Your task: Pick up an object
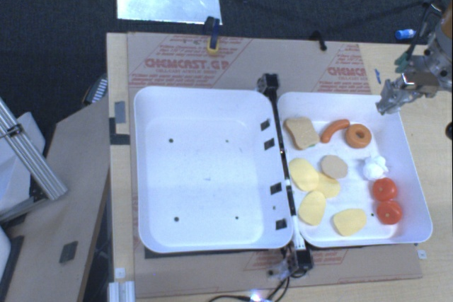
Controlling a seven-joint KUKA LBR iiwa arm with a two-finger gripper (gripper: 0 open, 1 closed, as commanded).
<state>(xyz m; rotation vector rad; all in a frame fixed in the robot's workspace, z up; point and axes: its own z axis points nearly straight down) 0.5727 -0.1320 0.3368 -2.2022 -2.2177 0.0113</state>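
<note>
Now – jaws (391,104) above right bin's (417,173) far corner | doughnut (358,136) near

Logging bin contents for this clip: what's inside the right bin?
The right bin holds toy food: a bread slice, sausage, donut, two tomatoes, yellow pieces overlapping and hiding parts of each other.

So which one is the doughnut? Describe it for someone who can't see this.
Look in the right-hand bin, along its far edge. The doughnut sits just right of the orange sausage. It is the one orange ring with a hole.
</note>
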